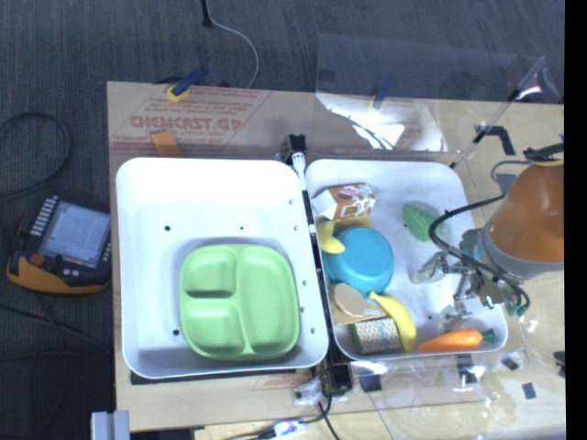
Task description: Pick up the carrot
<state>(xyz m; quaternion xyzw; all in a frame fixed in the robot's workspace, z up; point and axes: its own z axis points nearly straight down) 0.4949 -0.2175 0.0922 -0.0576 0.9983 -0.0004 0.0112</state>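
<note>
Two shallow white plastic bins side by side on a brown cardboard-topped bench: left bin, right bin. Filling the near half of the left bin, toward its front edge, a light green plastic plate with three compartments. Reaching in over the right bin's right edge, the grey robot arm with an orange band, black cable looped beside it. Near the right bin's centre, a round blue plastic bowl, a yellow piece touching its left side. Toward the front edge, a curved yellow banana above a small green-and-tan patterned can. Along the front edge, near the front right corner, the orange carrot with a green tip, lying flat on the bin floor. Just above the carrot, the metal two-finger gripper, fingers pointing down, parted narrowly, gripping nothing, apart from the carrot. At the back edge, a small brown-and-white carton; right of it, a small green toy vegetable.
</note>
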